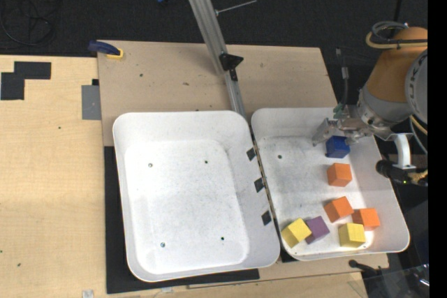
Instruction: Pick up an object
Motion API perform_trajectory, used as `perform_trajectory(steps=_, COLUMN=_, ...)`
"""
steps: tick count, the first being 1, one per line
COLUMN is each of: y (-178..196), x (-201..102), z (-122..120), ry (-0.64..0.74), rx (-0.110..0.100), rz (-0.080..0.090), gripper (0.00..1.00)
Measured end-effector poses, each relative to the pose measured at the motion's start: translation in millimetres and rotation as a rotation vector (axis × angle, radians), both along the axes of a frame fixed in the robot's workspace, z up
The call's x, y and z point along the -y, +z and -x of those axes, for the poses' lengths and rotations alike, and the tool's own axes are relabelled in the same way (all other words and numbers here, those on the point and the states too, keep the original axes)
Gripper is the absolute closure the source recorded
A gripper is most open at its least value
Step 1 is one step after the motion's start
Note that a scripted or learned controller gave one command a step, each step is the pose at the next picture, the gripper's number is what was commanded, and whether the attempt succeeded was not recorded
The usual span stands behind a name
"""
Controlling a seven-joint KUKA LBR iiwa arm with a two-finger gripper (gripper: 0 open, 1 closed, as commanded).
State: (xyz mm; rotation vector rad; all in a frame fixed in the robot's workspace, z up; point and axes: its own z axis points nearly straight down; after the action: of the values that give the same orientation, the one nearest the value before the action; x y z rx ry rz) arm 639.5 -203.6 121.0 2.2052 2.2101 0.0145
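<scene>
Even overhead light, slightly soft focus

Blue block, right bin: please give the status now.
Gripper low over right bin, just above blue block. Grasp not confirmed. Orange block close beside; others clustered at near corner.

Robot arm [394,80] entering from the right edge, its orange band above the grey wrist, which angles down and to the left. Two-finger gripper [340,130] at the wrist's lower left end.
</scene>
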Motion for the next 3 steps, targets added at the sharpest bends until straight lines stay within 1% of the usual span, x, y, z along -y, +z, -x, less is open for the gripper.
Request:
perform_trajectory(steps=1, y=9.5, x=1.0, z=-0.8, ry=0.001, rx=0.001, rz=0.002, gripper=1.00)
perform_trajectory(steps=2, y=66.4, x=-2.9, z=-10.4, ry=0.000, rx=-0.016, rz=-0.006, gripper=1.00)
perform_trajectory(steps=3, y=125.6, x=-0.6, z=-20.2, ry=-0.001, rx=-0.015, rz=-0.005, gripper=1.00)
